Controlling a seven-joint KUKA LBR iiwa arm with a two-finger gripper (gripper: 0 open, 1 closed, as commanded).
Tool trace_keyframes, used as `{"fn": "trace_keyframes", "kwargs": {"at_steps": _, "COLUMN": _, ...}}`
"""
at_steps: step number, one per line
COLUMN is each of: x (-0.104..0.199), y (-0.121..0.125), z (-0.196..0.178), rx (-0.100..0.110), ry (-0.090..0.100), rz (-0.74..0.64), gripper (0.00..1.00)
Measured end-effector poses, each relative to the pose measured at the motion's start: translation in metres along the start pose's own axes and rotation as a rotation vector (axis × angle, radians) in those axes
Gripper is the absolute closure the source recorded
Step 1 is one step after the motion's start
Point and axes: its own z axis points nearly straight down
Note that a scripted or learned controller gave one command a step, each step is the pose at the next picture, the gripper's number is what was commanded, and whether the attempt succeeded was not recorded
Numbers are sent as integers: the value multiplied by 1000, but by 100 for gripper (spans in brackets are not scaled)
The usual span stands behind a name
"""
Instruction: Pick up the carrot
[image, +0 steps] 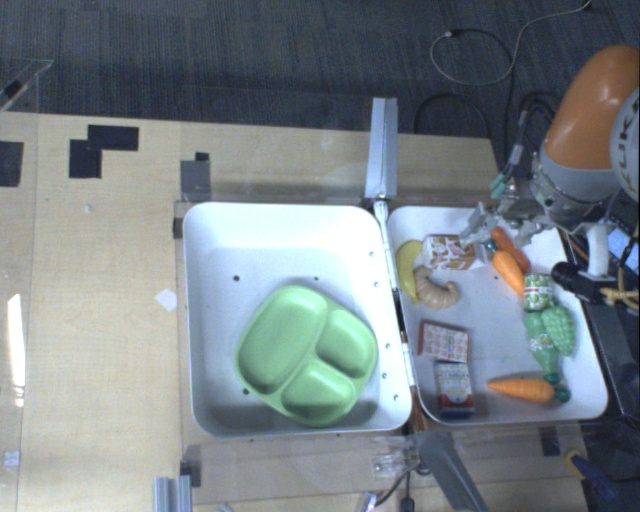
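Robot lab: bench (90, 300), cabled arm (590, 120)

Divided plate (307, 353) in left bin (215, 300); carrot (522, 389) in right bin (590, 395), near corner

Single fixed camera above bench (90, 300), looking down at slant, both bins (200, 300) in frame.
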Motion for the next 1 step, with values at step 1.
{"fn": "trace_keyframes", "kwargs": {"at_steps": 1, "x": -58, "y": -10, "z": 100, "rx": -26, "ry": -9, "rz": -82, "gripper": 0}}
